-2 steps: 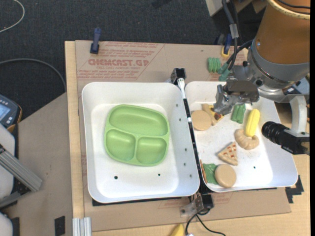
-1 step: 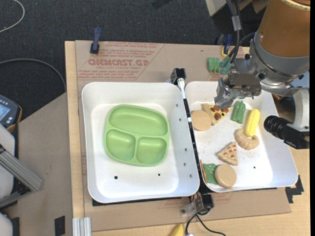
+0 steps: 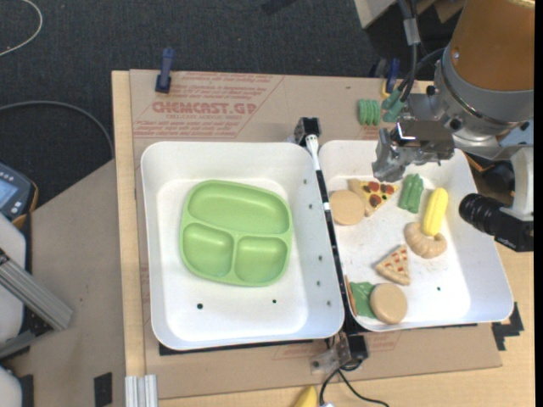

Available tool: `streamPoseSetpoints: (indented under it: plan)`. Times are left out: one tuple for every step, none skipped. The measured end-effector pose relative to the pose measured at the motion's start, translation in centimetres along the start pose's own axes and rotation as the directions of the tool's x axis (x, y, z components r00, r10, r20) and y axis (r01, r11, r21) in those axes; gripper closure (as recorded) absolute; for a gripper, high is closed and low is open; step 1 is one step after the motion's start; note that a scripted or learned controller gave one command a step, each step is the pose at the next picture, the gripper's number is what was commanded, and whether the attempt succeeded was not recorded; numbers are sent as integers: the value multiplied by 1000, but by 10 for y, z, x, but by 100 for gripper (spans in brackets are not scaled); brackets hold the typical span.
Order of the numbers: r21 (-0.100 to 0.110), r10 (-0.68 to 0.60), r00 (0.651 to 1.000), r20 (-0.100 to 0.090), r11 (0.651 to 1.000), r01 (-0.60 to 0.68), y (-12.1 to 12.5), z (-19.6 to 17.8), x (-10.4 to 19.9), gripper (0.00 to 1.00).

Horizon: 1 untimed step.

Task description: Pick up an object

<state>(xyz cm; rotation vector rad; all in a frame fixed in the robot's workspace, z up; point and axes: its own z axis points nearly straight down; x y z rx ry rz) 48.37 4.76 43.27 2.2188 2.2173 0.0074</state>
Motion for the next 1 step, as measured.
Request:
streamPoseSetpoints:
  plan:
    - [-2, 0, 1000, 0, 1000, 0, 1, -10, 0, 100]
